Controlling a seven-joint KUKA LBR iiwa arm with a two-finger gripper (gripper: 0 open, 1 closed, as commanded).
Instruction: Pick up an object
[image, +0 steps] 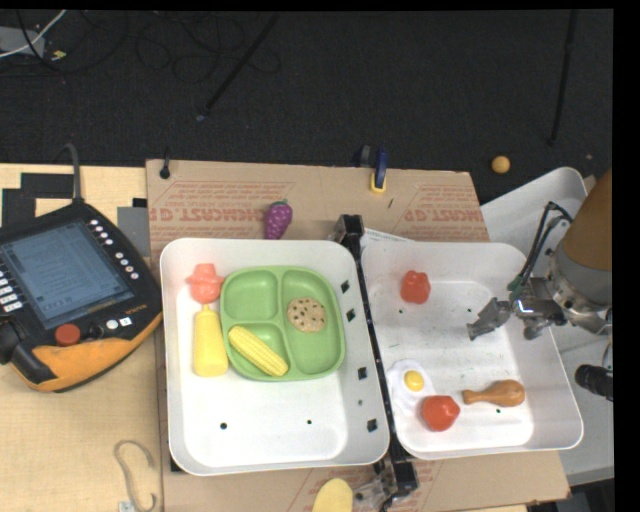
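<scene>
Objects you could pick sit in both bins: in the right bin (560, 400) you have a red pepper-like toy (415, 288) toward the far left part, a fried egg (412, 380) and a red tomato (439, 412) near the front, and a brown drumstick (495, 394) just right of the tomato. Your gripper (490, 320) hangs over the right side of this bin, apart from all four toys; whether its fingers are spread or closed you cannot tell from this angle. In the left bin (260, 440) a green divided plate (318, 352) holds a cookie (307, 315) and a corn cob (258, 350), with a yellow bottle (208, 341) and a pink toy (204, 283) just beside its left edge. Beyond the bins, a purple grape bunch (278, 218) lies on the cardboard, and a teach pendant (70, 290) rests on the table at the left.
</scene>
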